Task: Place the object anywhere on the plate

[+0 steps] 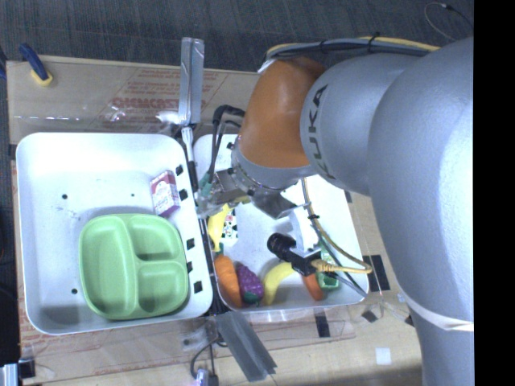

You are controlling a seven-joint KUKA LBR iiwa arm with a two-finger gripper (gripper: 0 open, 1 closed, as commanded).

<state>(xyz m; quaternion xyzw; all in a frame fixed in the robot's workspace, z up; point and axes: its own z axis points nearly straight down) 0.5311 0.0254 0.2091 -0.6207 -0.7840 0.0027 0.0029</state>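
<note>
A green divided plate (133, 264) lies in the left bin (40, 183), toward its front. A small red and white box (165, 193) rests just behind the plate, near the wall between the bins. My gripper (212, 193) hangs low over the left edge of the right bin (354, 284), under the orange wrist band. Right below it lies a yellow toy (215, 225) beside a small white patterned piece (231, 223). The arm's bulk hides most of the gripper.
Along the right bin's front lie an orange carrot-like toy (226, 279), a purple toy (250, 283), a yellow banana (278, 277) and a small orange piece (311, 286). The grey arm covers the back of that bin. A metal post (191, 79) stands behind the bins.
</note>
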